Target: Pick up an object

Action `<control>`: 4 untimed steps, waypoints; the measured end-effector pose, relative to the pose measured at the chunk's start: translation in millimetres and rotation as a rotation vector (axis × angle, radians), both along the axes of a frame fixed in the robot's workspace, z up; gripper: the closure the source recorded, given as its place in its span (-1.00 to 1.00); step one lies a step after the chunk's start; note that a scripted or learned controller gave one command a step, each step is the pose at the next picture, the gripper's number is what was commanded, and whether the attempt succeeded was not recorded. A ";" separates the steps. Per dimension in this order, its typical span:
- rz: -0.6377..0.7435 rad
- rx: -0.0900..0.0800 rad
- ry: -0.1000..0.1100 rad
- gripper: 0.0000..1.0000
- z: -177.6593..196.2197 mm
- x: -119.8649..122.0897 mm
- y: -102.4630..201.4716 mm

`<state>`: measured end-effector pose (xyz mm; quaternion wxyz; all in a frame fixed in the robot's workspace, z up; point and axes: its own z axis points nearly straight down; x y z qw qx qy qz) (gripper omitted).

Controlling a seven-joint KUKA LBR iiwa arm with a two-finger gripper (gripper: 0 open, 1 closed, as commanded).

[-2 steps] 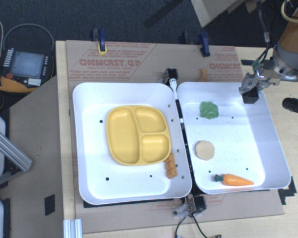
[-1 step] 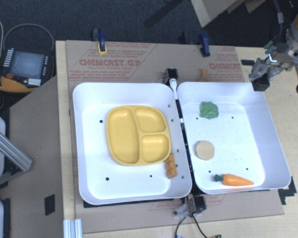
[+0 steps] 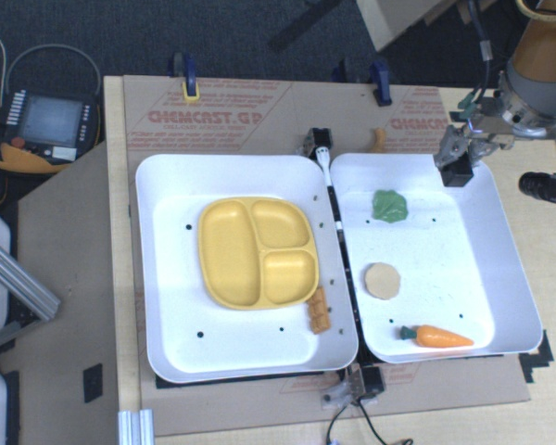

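Reaching in from the right, the arm (image 3: 537, 63) holds its gripper (image 3: 458, 167) over the far right corner of the right bin (image 3: 500, 248), up at the rim. Nothing shows between the dark fingertips, and whether they are spread or together cannot be told from this angle.

Taking the right bin as the landmark: a green leafy piece (image 3: 389, 206) lies on its floor toward the far side, a little left of centre and well apart from the gripper. A round tan biscuit (image 3: 383, 281) sits nearer the front, close to the bin's left wall. An orange carrot (image 3: 437, 337) with a green top lies along the front edge, its tip pointing right.

Just beside the right bin's left wall stands the left bin (image 3: 167, 248), the two touching along a dark seam. In that left bin a yellow divided plate (image 3: 258, 252) rests near the middle, with three compartments. A small brown pastry (image 3: 319, 311) lies on the bin floor just beside the plate's front right corner, close to the wall shared with the right bin.

Both bins rest on a brown cardboard sheet (image 3: 259, 109) held at the back by two blue clamps (image 3: 190, 74).
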<state>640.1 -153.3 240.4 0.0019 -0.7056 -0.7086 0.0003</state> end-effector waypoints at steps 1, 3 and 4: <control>0.000 0.000 0.001 1.00 -9.8 -11.6 44.9; 0.001 0.000 0.000 1.00 -6.6 -39.2 152.0; 0.002 0.000 0.000 1.00 0.5 -52.9 201.3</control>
